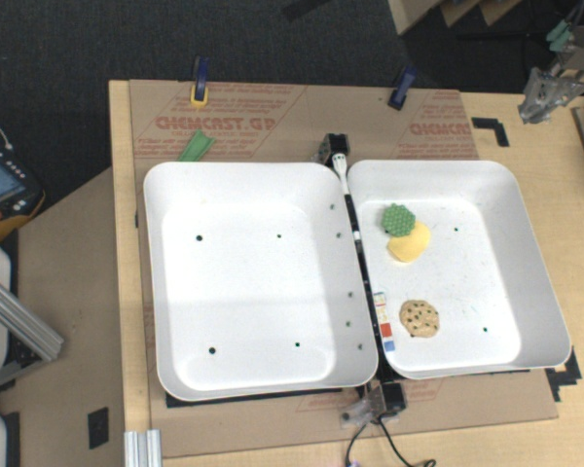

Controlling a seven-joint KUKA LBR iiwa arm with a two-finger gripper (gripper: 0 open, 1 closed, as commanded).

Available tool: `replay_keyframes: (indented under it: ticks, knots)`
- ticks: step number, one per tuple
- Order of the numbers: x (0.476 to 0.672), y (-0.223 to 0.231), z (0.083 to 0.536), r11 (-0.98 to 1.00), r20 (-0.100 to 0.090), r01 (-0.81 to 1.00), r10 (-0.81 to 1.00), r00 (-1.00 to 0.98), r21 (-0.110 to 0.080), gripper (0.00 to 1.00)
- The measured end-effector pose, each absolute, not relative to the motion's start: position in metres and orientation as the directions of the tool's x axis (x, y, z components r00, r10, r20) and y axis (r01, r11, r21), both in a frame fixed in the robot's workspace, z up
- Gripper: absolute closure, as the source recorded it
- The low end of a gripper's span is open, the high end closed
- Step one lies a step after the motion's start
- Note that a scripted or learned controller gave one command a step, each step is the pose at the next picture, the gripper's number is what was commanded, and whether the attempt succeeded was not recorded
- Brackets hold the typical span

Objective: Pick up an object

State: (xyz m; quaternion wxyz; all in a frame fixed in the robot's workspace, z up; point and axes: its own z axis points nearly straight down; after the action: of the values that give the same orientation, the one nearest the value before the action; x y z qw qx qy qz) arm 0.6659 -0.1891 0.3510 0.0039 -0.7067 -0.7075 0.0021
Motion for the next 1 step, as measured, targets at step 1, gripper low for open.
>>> replay_keyframes:
  ticks: [1]
  knots:
    - [0.5662, -0.2275, 0.3474, -0.008, -0.001, 1.000, 1.000, 0.008, -0.003, 1.00]
